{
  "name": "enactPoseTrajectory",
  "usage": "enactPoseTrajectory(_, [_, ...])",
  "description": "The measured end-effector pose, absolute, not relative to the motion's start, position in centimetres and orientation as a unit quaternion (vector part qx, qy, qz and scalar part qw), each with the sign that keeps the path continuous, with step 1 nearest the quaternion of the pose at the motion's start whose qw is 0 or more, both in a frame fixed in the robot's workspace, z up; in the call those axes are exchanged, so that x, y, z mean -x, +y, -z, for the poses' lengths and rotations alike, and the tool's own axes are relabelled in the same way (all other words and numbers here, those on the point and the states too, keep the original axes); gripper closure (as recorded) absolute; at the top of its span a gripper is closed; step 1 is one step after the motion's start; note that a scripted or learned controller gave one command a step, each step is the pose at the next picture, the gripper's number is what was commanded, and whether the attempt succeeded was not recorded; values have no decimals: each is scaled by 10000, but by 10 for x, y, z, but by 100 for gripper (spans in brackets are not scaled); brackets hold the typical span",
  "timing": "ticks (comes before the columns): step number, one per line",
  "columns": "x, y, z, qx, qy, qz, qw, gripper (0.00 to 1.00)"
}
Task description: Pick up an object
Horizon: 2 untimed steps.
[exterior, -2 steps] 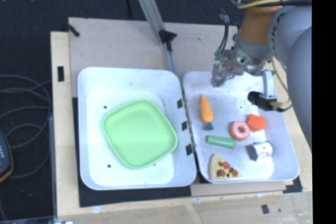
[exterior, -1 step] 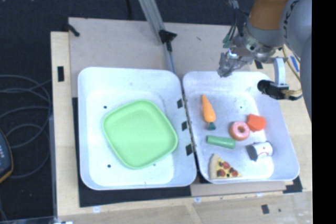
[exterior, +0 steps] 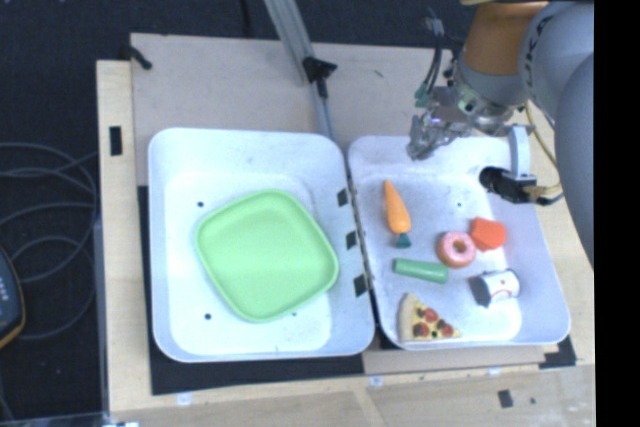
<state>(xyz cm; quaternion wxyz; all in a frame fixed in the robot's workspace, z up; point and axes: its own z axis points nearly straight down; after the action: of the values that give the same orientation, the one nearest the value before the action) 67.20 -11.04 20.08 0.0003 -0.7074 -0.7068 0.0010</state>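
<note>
I see gripper (exterior: 424,141) above right bin (exterior: 545,260) far rim, finger state unreadable. Within that bin: tapered orange carrot (exterior: 396,206) nearest gripper; ring-shaped pink donut (exterior: 457,249), green cylinder (exterior: 419,268), triangular pizza slice (exterior: 423,319) further off, all untouched.

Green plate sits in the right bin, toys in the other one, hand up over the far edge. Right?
Not quite. The camera view shows the green plate in the left bin. The toys, such as the carrot and donut, are in the right bin; the hand hangs over its far edge.
</note>
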Motion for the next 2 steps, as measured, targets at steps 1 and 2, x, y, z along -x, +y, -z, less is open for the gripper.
enactPoseTrajectory(1, [-653, -73, -205, 7065, -7077, 2, -5, 100])
enactPoseTrajectory(2, [-624, -30, -205, 7063, -7079, 4, -3, 100])
